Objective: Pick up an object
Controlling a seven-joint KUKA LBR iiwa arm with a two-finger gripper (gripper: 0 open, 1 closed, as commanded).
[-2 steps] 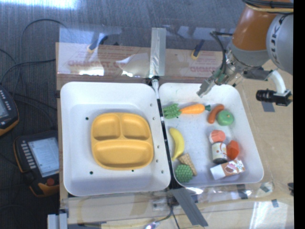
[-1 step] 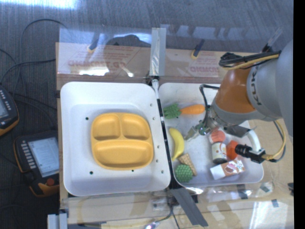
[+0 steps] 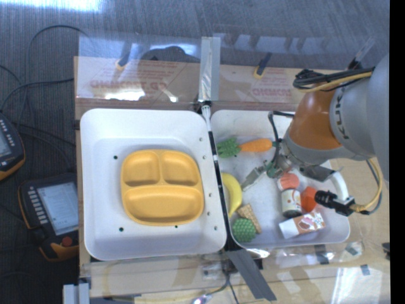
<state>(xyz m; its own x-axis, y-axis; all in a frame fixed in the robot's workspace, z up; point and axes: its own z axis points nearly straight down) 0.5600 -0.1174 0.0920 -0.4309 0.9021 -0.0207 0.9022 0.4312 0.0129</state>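
The right bin [image 3: 335,236] holds several toy foods. An orange carrot [image 3: 256,145] with a green leafy top lies at its back left. A yellow banana [image 3: 232,192] rests against the left wall, with a waffle cone [image 3: 249,213] and a green knobbly ball [image 3: 245,228] in front of it. A small can with a red lid [image 3: 290,196], a red-orange piece [image 3: 308,199] and a white carton with a red label [image 3: 302,224] sit at the front right. My gripper [image 3: 264,171] hangs low in the bin's middle, between carrot, banana and can. Nothing visibly sits in it.
The left bin [image 3: 101,233] carries a yellow divided plate [image 3: 162,185]. The arm's orange band [image 3: 316,122] and grey body cover the right bin's back right. A black cable [image 3: 342,202] crosses its right rim. Clear panels stand behind both bins.
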